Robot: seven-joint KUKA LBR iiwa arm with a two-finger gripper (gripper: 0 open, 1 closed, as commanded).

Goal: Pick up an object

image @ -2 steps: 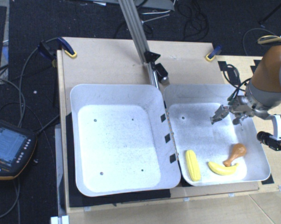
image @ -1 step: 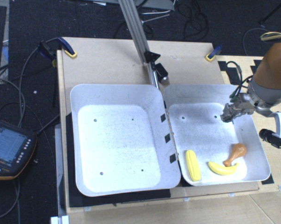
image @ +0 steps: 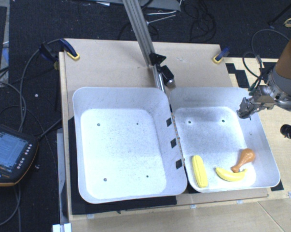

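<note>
Three toy foods lie at the near end of the right bin [image: 203,100]. A yellow corn cob [image: 200,171] lies lengthwise toward the bin's left side. A yellow banana [image: 229,174] curves beside it, and an orange-brown chicken drumstick [image: 243,159] rests just above the banana. My gripper [image: 245,110] hangs over the right bin's far right rim, well above and behind the three items, with nothing seen between its fingers.
The left bin [image: 82,110] sits beside the right one, their rims overlapping in the middle with black clips. A slanted metal post [image: 144,37] rises behind the bins. A teach pendant [image: 7,151] and cables lie off the bench to the left.
</note>
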